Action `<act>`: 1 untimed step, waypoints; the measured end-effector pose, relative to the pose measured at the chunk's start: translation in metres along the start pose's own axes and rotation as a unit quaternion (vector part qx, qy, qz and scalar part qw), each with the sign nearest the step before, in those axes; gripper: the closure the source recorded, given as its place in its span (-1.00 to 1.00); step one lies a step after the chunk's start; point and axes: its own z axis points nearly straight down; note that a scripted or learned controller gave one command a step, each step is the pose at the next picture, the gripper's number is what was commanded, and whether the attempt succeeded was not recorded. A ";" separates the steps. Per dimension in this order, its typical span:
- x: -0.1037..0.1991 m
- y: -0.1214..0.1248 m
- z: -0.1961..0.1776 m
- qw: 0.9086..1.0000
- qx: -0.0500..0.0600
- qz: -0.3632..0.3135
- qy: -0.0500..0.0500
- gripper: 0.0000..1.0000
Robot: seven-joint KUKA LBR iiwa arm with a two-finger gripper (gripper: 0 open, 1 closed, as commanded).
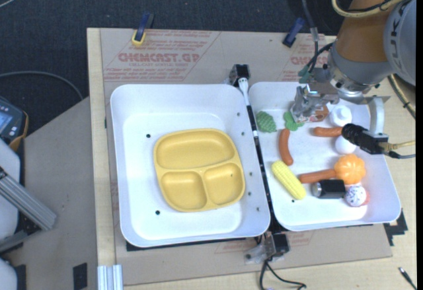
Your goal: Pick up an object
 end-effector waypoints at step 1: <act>0.004 0.003 -0.021 1.000 -0.002 -0.001 0.000 1.00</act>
